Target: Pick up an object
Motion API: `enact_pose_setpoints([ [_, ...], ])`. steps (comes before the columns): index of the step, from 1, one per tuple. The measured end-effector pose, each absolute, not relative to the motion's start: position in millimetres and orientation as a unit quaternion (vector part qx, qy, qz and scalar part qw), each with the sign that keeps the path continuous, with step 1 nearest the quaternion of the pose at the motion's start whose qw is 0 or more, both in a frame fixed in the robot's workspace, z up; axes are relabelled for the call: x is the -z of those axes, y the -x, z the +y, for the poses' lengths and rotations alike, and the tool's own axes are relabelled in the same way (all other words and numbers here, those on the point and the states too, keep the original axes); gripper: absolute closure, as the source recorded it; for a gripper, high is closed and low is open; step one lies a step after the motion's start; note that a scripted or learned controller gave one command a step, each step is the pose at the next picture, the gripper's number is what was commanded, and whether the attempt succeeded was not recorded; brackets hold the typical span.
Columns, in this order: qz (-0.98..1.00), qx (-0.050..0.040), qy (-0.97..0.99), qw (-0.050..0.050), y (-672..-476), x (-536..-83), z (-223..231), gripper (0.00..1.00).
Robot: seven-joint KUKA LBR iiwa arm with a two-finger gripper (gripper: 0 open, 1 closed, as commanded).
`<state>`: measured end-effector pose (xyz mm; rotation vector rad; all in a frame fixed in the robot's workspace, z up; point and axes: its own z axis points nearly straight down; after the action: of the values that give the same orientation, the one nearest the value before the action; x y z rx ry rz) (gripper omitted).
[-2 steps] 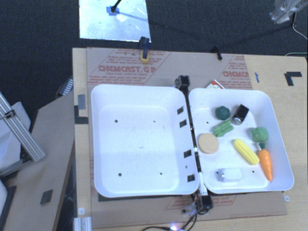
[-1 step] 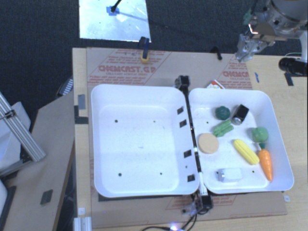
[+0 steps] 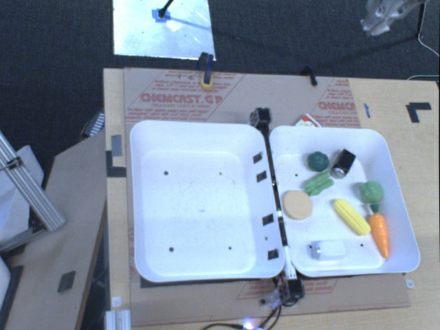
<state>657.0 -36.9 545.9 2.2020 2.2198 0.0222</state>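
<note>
Inside the right bin (image 3: 395, 184), a yellow corn cob (image 3: 352, 216) serves as the reference object. Touching its right end lies an orange carrot (image 3: 380, 235); above that sits a green broccoli (image 3: 372, 192). Left of the corn rests a tan disc (image 3: 298, 205); below it, a white block (image 3: 328, 249). Well above the corn, off the table (image 3: 206, 95), hangs the gripper (image 3: 382, 11); jaw state cannot be determined.
</note>
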Motion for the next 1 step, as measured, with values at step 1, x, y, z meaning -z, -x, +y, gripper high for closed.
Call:
enact_pose_setpoints([
  [1,0.712,0.0045,-0.702,-0.007,-635.6,-351.9,90.4,1.00],
])
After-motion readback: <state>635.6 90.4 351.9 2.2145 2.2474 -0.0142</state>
